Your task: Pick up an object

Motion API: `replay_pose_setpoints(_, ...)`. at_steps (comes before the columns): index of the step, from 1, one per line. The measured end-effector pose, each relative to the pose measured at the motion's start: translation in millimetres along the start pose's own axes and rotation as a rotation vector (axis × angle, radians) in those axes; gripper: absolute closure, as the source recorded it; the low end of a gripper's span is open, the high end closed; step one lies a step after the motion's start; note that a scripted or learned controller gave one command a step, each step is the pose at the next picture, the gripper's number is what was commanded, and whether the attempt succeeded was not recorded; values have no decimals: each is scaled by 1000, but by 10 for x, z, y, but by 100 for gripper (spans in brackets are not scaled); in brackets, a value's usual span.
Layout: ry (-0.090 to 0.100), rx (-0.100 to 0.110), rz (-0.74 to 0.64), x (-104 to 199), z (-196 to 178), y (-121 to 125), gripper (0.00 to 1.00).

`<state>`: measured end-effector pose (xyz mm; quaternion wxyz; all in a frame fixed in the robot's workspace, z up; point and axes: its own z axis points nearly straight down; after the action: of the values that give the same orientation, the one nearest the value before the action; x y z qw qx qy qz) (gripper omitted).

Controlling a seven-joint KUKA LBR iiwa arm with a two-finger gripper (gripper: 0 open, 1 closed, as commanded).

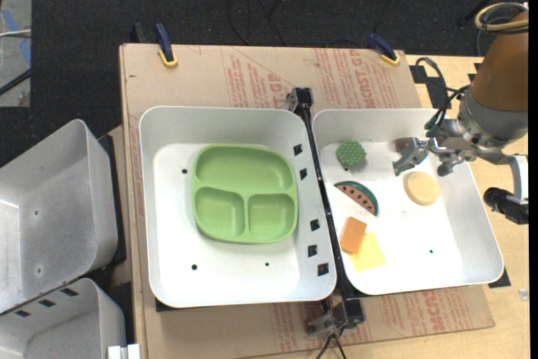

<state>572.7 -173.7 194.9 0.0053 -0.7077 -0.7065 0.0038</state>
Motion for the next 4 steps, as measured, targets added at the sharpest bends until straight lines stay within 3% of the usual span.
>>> replay_pose_setpoints(1,-3,-13,-3,3,-70,31,0)
replay_pose_setpoints(3,-4,-15,0,-44,948,7,0)
replay_pose_setpoints(4,-6,-20,0,-57,977,35,0)
